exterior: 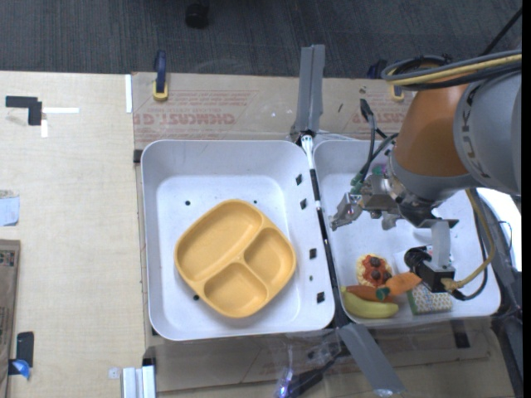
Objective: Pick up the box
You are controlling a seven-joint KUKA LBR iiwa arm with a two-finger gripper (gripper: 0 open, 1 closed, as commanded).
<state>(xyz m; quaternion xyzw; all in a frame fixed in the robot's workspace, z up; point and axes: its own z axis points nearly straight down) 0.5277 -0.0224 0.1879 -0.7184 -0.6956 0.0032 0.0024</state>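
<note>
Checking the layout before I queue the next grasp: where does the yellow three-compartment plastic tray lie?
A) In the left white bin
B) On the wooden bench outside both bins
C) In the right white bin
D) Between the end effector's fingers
A: the yellow three-compartment plastic tray lies flat on the floor of the left white bin, while the toy food sits in the right white bin.

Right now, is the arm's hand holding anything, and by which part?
Cannot be told: the hand hangs over the right bin, apart from the toy food below.
</note>
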